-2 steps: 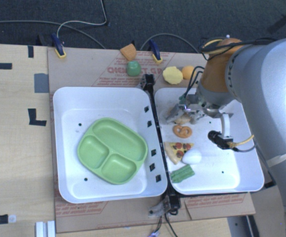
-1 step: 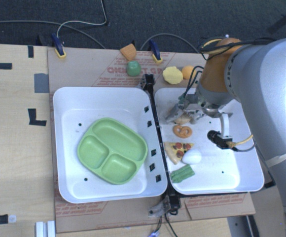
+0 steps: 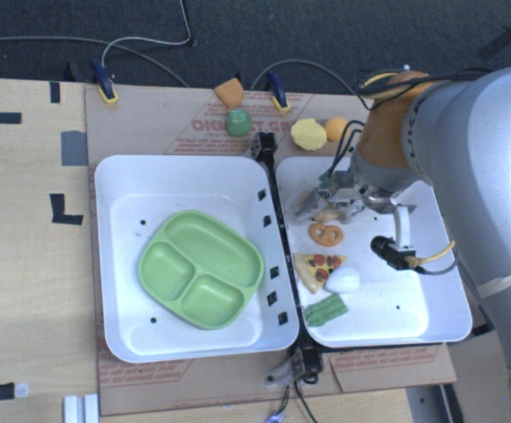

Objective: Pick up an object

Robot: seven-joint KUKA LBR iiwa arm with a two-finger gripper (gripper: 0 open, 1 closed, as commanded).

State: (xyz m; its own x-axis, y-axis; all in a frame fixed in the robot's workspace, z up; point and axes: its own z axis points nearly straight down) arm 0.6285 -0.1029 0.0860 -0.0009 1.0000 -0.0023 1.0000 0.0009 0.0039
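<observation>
a wooden counter [image 3: 26, 236] carries two white bins. nearest in the right bin [image 3: 414, 320] lie a green block [image 3: 326, 309], a white egg [image 3: 343, 281] and a pizza slice [image 3: 313, 266]; beyond them the pretzel [image 3: 326, 233] sits just below the pincer [image 3: 326, 196], whose grip state i cannot tell.

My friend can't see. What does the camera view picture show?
A grey robot arm reaches its tool into the right bin, just above a toy pretzel. A pizza slice, a white egg and a green piece lie nearby; the left bin holds a green tray.
</observation>
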